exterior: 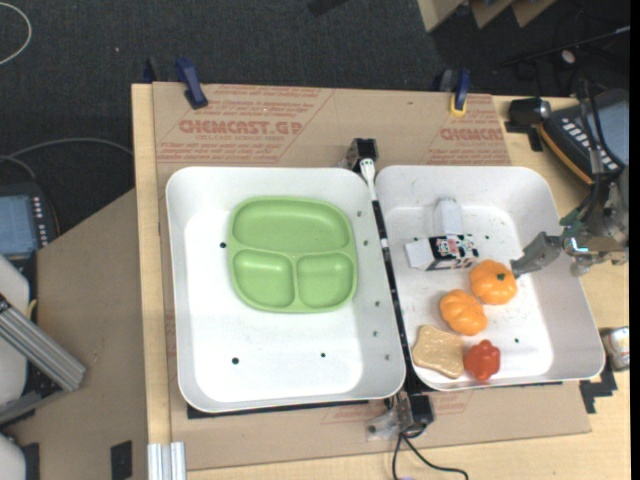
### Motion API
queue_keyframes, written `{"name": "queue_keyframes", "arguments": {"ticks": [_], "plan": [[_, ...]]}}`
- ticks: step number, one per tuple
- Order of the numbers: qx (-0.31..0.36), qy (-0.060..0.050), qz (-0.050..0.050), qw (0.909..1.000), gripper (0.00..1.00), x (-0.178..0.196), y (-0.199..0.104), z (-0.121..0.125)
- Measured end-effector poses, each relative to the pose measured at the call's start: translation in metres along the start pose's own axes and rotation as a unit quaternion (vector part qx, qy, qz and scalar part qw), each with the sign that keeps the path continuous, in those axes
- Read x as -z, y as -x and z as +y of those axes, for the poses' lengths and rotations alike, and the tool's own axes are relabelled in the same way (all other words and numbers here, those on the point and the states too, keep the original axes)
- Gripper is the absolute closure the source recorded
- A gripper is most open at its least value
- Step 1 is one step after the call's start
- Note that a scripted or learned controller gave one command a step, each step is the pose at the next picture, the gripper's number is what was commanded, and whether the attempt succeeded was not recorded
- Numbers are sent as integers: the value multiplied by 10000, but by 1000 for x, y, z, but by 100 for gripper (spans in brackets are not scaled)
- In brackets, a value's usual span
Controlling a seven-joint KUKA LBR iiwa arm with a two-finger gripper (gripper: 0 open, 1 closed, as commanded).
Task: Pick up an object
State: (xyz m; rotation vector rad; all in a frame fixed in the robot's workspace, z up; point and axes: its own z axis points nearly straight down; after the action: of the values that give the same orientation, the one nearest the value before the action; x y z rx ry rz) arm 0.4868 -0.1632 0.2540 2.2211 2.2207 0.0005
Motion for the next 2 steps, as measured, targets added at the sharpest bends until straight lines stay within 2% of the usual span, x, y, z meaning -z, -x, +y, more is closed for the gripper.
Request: {"name": "queue_keyframes", "arguments": {"ticks": [1,2], "plan": [[4,15,-6,10000,100,11,0,1],[15,109,-32,9999,100,285,-11,9]]}}
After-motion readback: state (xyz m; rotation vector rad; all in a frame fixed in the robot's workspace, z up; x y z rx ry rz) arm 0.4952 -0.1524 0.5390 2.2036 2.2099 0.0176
